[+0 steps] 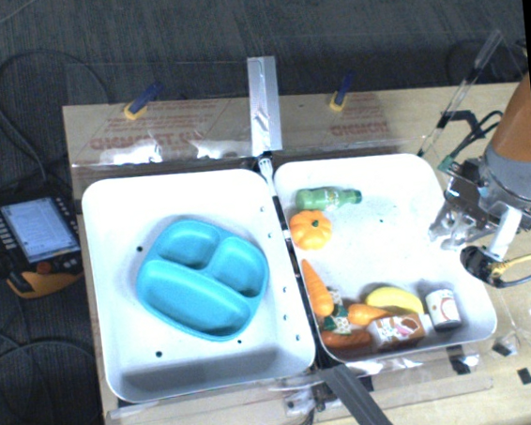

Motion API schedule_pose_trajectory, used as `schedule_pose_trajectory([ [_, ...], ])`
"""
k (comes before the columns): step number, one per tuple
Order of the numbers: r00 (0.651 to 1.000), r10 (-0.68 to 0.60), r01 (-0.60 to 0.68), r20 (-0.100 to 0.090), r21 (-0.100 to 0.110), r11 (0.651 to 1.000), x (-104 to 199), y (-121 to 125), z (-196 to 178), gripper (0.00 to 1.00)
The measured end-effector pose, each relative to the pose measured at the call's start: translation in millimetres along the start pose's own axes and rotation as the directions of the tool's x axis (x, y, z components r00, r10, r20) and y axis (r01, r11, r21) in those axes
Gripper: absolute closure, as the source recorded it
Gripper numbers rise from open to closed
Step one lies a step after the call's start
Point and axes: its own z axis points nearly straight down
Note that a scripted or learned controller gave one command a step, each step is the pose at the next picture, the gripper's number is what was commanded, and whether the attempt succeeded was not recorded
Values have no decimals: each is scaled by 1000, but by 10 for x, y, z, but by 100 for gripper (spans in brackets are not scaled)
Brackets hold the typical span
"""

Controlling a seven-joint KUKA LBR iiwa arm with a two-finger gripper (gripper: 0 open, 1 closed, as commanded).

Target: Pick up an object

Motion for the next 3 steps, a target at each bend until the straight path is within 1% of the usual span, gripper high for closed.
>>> schedule_pose_trajectory([
  [1, 983, -186, 186, -1, -1, 983, -432, -34, -310, 100],
  [2, 943, -333, 333, -1, -2, 943, -468, -1, -1304, 100],
  [3, 887, -462, 462, -3, -1, 887, -311, -123, -493, 100],
])
